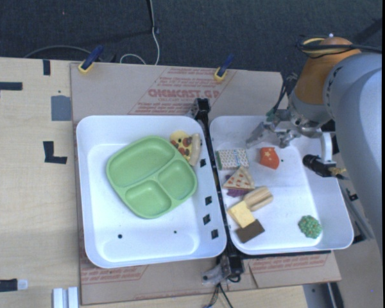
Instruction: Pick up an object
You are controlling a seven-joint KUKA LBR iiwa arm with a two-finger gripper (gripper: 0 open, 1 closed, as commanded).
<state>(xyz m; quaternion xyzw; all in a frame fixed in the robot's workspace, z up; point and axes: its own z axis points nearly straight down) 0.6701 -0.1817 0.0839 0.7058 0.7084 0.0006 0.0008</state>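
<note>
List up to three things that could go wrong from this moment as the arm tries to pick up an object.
1. The gripper hangs beside the red toy, not over it, so a descent may miss.
2. The cluster of toys near the divider, around the sandwich wedge, is tightly packed; a grasp may snag neighbours.
3. The green toy sits near the right bin wall, risking collision.

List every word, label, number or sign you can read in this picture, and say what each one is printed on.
"CHEMCAST GP", in red, on the brown paper-faced sheet under the two white bins; the lettering is soft, so this reading is likely, not certain.
More red print runs in slanted rows across the same sheet: too small and blurred to read.
The black marks on the wooden bench are shapes, not letters.
</note>
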